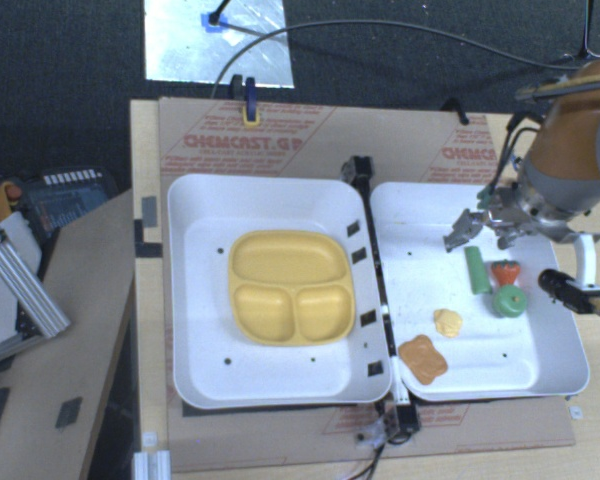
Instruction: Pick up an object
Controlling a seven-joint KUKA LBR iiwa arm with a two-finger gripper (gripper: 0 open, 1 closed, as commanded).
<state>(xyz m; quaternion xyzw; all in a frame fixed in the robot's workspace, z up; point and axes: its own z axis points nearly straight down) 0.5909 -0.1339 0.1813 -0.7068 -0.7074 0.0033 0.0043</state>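
Nearest in the right-hand shallow white plastic bin [555, 368] lie a flat orange-brown toy biscuit [423, 358] and a small pale-yellow lumpy piece [447, 322]; just beyond sit a round green toy [510, 301], a small red toy [505, 272] and an upright-lying green stick-shaped block [476, 269], close together. The left white bin [190, 268] holds a yellow three-compartment plastic tray [291, 286]. Farther back over the right bin, the tool [467, 230] hangs above the floor with its grey fingers spread, pinching nothing.
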